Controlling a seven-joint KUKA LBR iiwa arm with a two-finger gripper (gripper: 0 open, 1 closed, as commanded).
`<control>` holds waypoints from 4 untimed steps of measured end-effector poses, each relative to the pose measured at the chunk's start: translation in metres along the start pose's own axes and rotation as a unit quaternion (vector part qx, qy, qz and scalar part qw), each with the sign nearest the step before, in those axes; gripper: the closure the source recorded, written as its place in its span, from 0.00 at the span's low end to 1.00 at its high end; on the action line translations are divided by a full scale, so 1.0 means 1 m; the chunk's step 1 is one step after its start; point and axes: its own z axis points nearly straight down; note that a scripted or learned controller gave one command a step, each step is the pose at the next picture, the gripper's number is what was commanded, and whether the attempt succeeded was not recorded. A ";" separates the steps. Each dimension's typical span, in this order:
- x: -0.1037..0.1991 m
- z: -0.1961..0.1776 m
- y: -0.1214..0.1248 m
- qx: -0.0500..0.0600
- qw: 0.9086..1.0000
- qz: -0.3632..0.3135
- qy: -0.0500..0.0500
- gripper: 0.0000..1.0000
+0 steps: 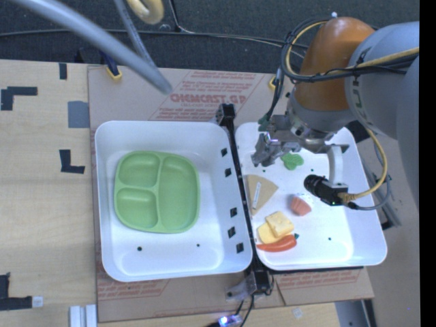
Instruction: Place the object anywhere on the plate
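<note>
Claw [267,148]: low over the right bin [361,247], near its back left corner, and I cannot tell its state, so I log no catch. Items in that bin: green piece [293,161] just beside the claw, tan wedge [259,191], pink piece [300,205], yellow block [278,223] touching a red pepper [278,244]; whichever one is meant, all lie well apart from the plate [157,191] in the left bin [163,261]. By my reckoning nothing is delivered: the pick, the carry across the divider and the drop are all left.

Grey arm [381,67] bent low, pincer [267,150] downward
</note>
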 end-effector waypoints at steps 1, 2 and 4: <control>0.062 -0.001 -0.003 -0.001 1.000 -0.001 0.000 1.00; 0.118 -0.002 -0.006 0.000 1.000 -0.001 0.000 1.00; 0.191 0.010 -0.013 -0.001 1.000 0.001 0.000 1.00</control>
